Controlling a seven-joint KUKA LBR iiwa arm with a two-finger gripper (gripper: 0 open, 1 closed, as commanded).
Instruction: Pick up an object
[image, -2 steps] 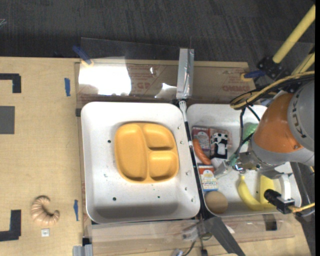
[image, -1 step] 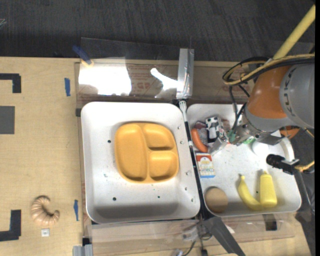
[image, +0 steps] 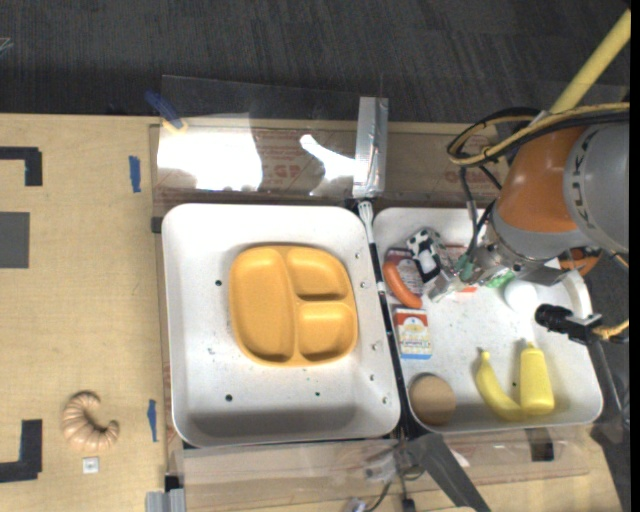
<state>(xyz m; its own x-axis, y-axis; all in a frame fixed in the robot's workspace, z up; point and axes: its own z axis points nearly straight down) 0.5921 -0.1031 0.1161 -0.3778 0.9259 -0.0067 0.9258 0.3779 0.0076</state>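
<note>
Nearest, a croissant-like pastry (image: 90, 421) lies alone on the cardboard bench, well apart from the left bin (image: 190, 250). That bin holds a yellow divided tray (image: 293, 303) with bare floor all round it. Crowding the right bin (image: 590, 400) are an orange carrot (image: 403, 284), a small carton (image: 413, 333), a brown ball (image: 433, 396), a banana (image: 494, 385) and a yellow bottle (image: 535, 377). Above the carrot hovers the gripper (image: 455, 275); whether it is spread or pinching, I cannot tell.
</note>
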